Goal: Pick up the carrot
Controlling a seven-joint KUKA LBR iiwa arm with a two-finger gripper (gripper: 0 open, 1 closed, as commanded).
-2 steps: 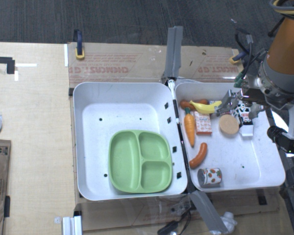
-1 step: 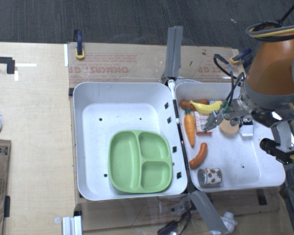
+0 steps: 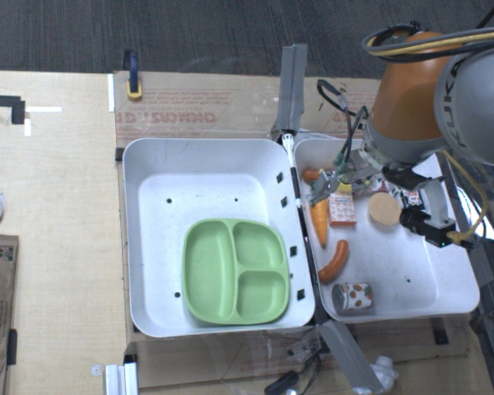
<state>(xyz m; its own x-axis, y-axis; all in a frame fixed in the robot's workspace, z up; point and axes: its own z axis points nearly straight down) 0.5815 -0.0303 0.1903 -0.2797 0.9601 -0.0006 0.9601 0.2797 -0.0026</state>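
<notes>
Lettering on the cardboard behind the bins is too faint to read. Two bins: left bin (image 3: 148,220) holds one green tray (image 3: 235,270); right bin (image 3: 445,290) holds one carrot (image 3: 319,222) by its left wall, one sausage (image 3: 333,261), one can (image 3: 352,296), one small box (image 3: 342,209), one tan disc (image 3: 384,210). Gripper (image 3: 328,184) hovers just above the carrot's top; whether its grip is spread I cannot tell.

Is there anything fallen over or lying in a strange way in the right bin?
Yes. The small can lies on its side near the front wall of the right bin. The carrot and sausage simply lie flat.
</notes>
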